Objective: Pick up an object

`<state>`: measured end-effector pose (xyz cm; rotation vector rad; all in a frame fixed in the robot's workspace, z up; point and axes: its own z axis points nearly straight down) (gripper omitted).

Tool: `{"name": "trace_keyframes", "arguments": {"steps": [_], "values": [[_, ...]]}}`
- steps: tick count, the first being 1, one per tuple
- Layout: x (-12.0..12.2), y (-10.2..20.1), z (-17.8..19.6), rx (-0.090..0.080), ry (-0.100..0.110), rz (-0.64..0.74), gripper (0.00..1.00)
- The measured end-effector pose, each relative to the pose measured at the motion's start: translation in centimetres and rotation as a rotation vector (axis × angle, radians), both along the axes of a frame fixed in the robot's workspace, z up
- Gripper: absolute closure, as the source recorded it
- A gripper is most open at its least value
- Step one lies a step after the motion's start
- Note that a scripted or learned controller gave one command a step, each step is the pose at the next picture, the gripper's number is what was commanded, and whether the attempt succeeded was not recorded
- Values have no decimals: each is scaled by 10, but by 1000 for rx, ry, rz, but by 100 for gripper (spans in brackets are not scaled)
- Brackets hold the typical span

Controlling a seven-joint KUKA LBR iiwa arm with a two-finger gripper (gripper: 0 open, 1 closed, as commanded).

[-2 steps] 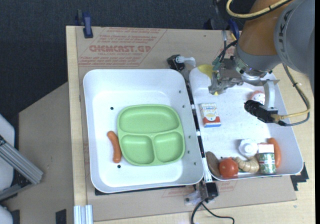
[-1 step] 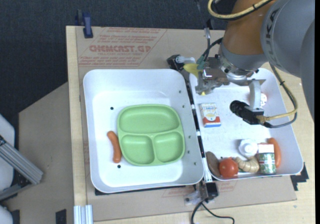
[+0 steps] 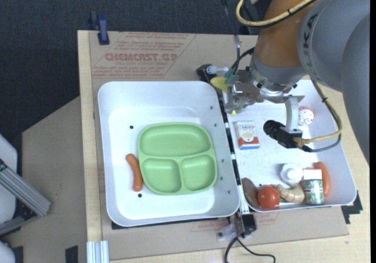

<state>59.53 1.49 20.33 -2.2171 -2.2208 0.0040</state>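
Right, we log two white bins on the desk [image 3: 147, 50]. Left bin [image 3: 117, 103] holds a green tray [image 3: 176, 156] and a sausage [image 3: 135, 172] lying just left of it, long axis running near to far. Right bin [image 3: 335, 156] holds a small carton [image 3: 246, 135] near its left wall, a white die [image 3: 305, 117] further right, and a cluster at the near edge: tomato [image 3: 268, 196], white cap [image 3: 290, 172], green-label jar [image 3: 314, 191], a beige piece [image 3: 292, 194] and an orange piece [image 3: 323, 175].

We place the end effector [image 3: 238, 98] at the far left corner of the right bin, by the divider; wrist hardware covers it, so open or closed we cannot tell, and we see nothing held. A yellow item [image 3: 219, 83] sits just left of it, possibly a lemon or banana, hard to read.

Key relation: the carton lies just nearward of the end effector, the closest candidate. We judge the pick not yet made; a short move toward the near side and down would meet it.
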Motion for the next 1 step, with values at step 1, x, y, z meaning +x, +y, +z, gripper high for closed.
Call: {"name": "trace_keyframes", "arguments": {"steps": [1], "values": [[-20, -21, 4, -1, 0, -4, 100]]}}
